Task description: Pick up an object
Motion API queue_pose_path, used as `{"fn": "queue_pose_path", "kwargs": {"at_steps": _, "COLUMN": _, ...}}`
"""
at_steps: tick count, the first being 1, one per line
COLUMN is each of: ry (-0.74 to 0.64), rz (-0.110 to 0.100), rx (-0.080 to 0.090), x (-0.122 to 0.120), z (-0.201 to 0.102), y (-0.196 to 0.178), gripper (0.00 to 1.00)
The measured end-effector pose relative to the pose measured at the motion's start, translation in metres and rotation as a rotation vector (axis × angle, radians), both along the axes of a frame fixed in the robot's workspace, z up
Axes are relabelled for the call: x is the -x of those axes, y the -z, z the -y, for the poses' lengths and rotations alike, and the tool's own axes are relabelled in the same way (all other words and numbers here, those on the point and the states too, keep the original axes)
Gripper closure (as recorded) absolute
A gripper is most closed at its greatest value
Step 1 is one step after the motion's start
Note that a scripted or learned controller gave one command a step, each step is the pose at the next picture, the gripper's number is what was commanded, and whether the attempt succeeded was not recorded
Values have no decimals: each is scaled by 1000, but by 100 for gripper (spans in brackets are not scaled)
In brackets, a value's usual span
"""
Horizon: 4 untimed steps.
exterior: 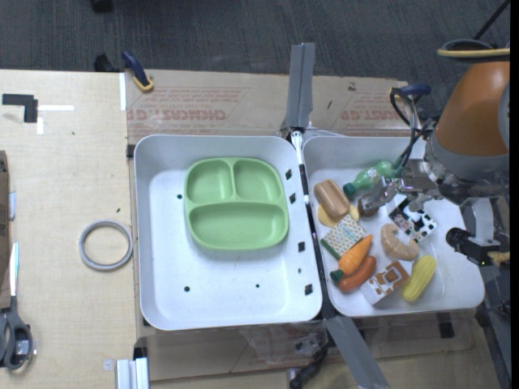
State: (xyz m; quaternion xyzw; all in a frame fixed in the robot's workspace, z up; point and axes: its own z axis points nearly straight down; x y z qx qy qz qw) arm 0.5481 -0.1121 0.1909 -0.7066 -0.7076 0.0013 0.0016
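My jaws (388, 191) sit low in the right bin (462, 298), upper middle area, over the clutter; can't tell from this angle whether they're wide, narrow or on anything, the wrist hardware hides the tips. Arm comes in from the right, orange band (480, 108) above the wrist. Nearest things to me: green bottle (369, 176) just left of the jaws, lying on its side, and a black-and-white patterned item (413, 221) just below the wrist. Rest of the right bin, all close-packed: tan bread roll (331, 197) by the left wall, checkered packet (345, 235) under it, orange carrot (355, 255) touching a red pepper-like piece (358, 275), croissant-shaped pastry (399, 244) mid-bin, small printed box (388, 281) near the front edge, yellow corn cob (419, 277) beside it on the right. Left bin (162, 298) holds a green divided plate (236, 204), flat, three compartments. On the bench (57, 185) left of the bins: a grey tape ring (106, 244), scissors (15, 335) at the far left edge, black bracket (22, 104) up top. Blue-handled clamp (137, 71) on the cardboard behind the bins.
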Motion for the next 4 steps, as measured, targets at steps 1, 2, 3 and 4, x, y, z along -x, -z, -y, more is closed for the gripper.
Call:
{"fn": "queue_pose_path", "kwargs": {"at_steps": 1, "ry": -203, "rz": 1, "rx": -1, "x": 37, "z": 28, "y": 33, "gripper": 0}}
{"fn": "queue_pose_path", "kwargs": {"at_steps": 2, "ry": -366, "rz": 3, "rx": -1, "x": 71, "z": -9, "y": 100, "gripper": 0}}
{"fn": "queue_pose_path", "kwargs": {"at_steps": 3, "ry": -361, "rz": 4, "rx": -1, "x": 70, "z": -8, "y": 91, "gripper": 100}}
{"fn": "queue_pose_path", "kwargs": {"at_steps": 4, "ry": -508, "rz": 4, "rx": 0, "x": -5, "z": -69, "y": -83, "gripper": 100}}
